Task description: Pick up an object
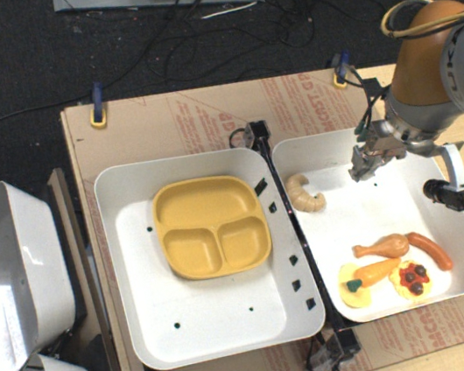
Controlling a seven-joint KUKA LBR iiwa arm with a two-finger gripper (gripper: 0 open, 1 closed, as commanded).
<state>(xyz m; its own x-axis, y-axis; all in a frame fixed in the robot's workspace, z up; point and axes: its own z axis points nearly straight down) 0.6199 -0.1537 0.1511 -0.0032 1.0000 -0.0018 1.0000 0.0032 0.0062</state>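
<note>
The nearest candidate for picking was a pale, curled croissant [307, 194], lying in the right bin [332, 146] close to the divider between the two bins. Nothing touched it. Lower in the same bin sat a cluster of toy food: a drumstick [383, 246], a sausage [430, 250], a carrot [373, 271] and a yellow piece with red berries [411, 278], all close together. The gripper [365, 164] hung over the upper part of the right bin, to the right of the croissant and apart from it, carrying nothing that could be seen. Whether its fingers stood apart or together could not be told from this angle. The left bin [131, 269] held a yellow divided plate [212, 225]. The step in hand looked like the approach. The next move would probably call for shifting left over the croissant, lowering, and closing on it squarely.
</note>
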